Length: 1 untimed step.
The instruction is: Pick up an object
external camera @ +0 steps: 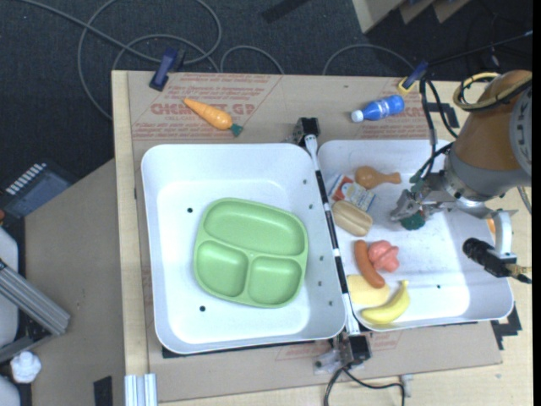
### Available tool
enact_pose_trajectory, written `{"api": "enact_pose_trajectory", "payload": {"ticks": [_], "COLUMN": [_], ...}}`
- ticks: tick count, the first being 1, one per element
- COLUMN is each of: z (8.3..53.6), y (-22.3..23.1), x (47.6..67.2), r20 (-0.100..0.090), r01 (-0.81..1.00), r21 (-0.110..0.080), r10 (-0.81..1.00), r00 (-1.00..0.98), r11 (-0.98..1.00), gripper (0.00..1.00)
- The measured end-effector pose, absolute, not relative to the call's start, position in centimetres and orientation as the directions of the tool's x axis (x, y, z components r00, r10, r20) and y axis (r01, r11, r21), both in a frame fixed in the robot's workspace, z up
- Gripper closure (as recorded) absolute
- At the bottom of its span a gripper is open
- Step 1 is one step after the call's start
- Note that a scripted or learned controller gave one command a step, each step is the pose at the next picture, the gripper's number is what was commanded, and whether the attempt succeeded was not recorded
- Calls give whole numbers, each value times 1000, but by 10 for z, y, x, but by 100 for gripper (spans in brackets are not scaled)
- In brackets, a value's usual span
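Arm [499, 134] cut off at right edge, dark teal object [413, 222] under pincer [412, 210] mostly hidden

You are looking at a robotics lab, not a kitchen. The bench [254, 100] is a bare board with printed cardboard on top, and two white bins [169, 184] are clamped onto it side by side. Loose cables [152, 32] loop over dark carpet [51, 100] behind the bench. The food is all toys: a plastic carrot [211, 113], a banana [387, 306], a hot dog [368, 263], a green divided plate [250, 251]. The grey and orange arm [494, 142] reaches in from the right
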State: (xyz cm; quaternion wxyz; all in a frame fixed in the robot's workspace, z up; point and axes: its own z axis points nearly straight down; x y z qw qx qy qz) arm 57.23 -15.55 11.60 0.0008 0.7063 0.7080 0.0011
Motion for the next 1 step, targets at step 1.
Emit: {"api": "enact_pose_trajectory", "payload": {"ticks": [1], "z": [163], "y": [-95], "x": [597], "r20": [0], "r01": [1000], "r21": [1], "r10": [1000], "r00": [-1], "r11": [1], "gripper": [100]}}
